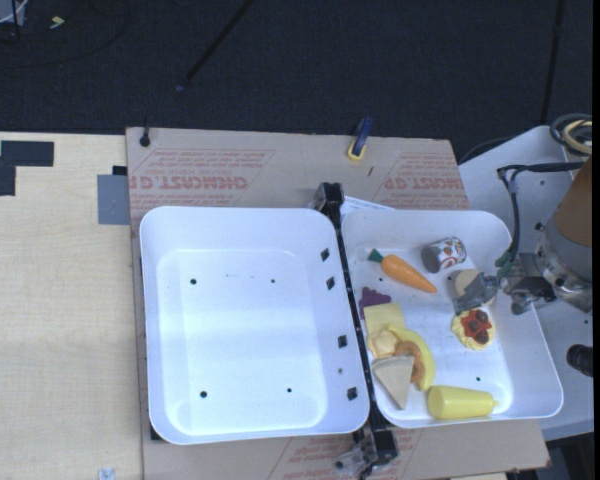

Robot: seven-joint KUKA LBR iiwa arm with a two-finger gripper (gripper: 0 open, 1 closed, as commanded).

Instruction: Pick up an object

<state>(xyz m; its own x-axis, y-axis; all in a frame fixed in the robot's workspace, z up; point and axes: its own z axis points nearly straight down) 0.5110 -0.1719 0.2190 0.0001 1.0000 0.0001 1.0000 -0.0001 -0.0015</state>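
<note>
Down on the bench sit two shallow white plastic bins side by side on a sheet of brown cardboard [280, 168] with red print. The left bin [160, 268] has a bare white floor with small dark dots. The right bin [540, 368] holds all the toys. Near its top lies an orange toy carrot [408, 274] with a green tip, pointing slantwise. Just to the right of the carrot is a small can [444, 254] with a dark and red label, lying on its side. Below the carrot there is a small purple piece [374, 296], touching a pale yellow block [382, 318]. Under that block sits a yellow banana-like toy [417, 353] with a pale wedge of toy sandwich [394, 378] just beside it. At the bottom of the bin lies a smooth yellow lemon-shaped toy [460, 401]. On the right side of the bin is a round yellow toy with red spots on top [474, 328], like a tiny pizza. The grey gripper [485, 290] reaches in from the right and hangs low, just above the spotted toy and near the can. I cannot tell how the gripper is set, and no toy can be seen caught in it. A blue and yellow clamp [360, 138] grips the far edge of the cardboard.
</note>
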